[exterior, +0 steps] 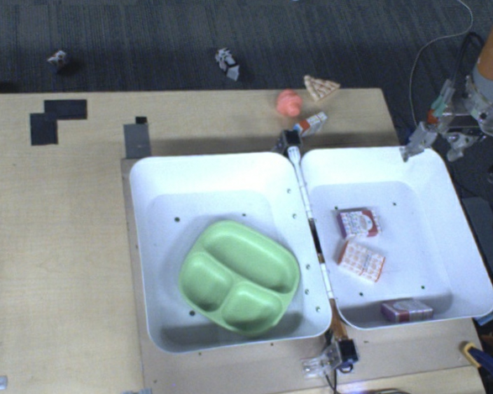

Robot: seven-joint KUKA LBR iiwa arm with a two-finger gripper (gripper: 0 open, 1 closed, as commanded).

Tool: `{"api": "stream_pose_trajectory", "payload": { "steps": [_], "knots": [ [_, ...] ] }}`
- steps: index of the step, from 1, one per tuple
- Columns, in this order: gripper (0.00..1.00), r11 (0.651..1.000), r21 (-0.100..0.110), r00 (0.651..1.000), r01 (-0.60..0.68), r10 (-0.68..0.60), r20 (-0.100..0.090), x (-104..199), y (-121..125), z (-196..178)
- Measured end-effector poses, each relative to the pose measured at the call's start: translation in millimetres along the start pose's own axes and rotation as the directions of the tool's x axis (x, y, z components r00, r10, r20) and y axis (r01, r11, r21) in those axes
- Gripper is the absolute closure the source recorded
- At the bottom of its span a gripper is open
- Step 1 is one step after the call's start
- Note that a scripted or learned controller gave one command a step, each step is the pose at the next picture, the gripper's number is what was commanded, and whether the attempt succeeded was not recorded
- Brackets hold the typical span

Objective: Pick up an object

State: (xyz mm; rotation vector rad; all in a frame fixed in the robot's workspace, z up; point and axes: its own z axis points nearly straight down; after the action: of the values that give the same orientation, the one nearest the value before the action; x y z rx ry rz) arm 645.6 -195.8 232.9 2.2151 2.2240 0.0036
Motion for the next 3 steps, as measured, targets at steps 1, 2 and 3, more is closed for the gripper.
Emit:
{"api": "stream_pose_trajectory", "payload": {
  "steps": [1,2,3],
  "knots": [
    [0.0,1.0,-0.003,1.0,0.002,-0.002,0.0,32.9,-7.1,146.9],
    [0.0,1.0,-0.002,1.0,0.002,-0.002,-0.001,94.4,-45.3,146.4],
    [1.0,1.0,-0.009,1.0,0.001,-0.001,0.001,93.9,-43.3,134.8]
  ]
}}
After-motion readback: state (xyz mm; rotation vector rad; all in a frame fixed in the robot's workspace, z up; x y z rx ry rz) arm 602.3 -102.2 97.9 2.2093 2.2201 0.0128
